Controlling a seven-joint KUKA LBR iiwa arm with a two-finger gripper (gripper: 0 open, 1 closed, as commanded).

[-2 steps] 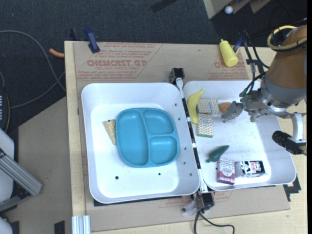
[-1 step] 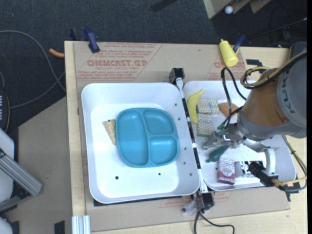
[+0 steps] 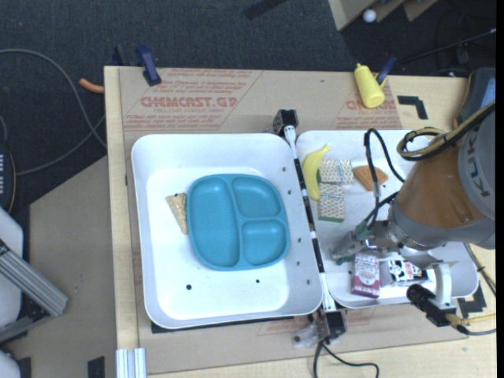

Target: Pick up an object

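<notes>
Arm: grey arm with an orange band (image 3: 429, 191) reaches in from the right, low over the right white bin (image 3: 335, 142).
Gripper: gripper (image 3: 356, 246) sits near the bin's left side; how far its fingers stand apart cannot be told.
Right bin: yellow banana (image 3: 314, 168), two patterned packets (image 3: 334, 189), an orange chip-shaped piece (image 3: 368, 176), and a dark red packet (image 3: 366, 274) just below the gripper.
Left bin: left white bin (image 3: 157, 164) holds a blue three-compartment plastic plate (image 3: 237, 220) with a tan cracker-like piece (image 3: 178, 208) touching its left edge.
Surface: wooden surface (image 3: 197, 93) carries a yellow bottle (image 3: 368, 86) behind the bins.
</notes>
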